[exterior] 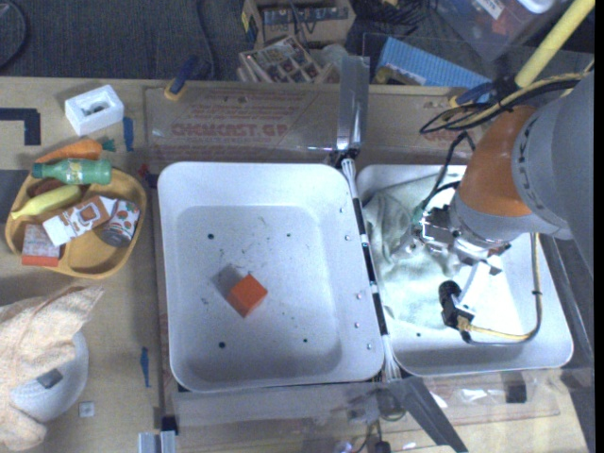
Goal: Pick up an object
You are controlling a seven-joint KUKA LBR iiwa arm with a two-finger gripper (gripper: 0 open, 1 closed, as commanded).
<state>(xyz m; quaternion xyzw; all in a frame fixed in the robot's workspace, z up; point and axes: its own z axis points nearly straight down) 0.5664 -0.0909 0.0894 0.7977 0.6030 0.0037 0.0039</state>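
Note:
An orange cube (248, 294) lies in the left bin (189, 196), a little left of its middle. In the right bin (547, 347), a crumpled pale, greenish sheet (392, 243) covers the left half of the floor. My gripper (427, 235) is low over the right bin, at the right edge of that sheet, with the orange band of the wrist above it. The arm's body hides the gripper's tip. The cube is far to the gripper's left, across the divider between the bins.
A black connector with a yellow cable (455, 308) hangs below the wrist over the right bin. A yellow bowl (94, 258) of toy food stands left of the bins. A cloth (42, 347) lies at the lower left. Boxes and cables crowd the back.

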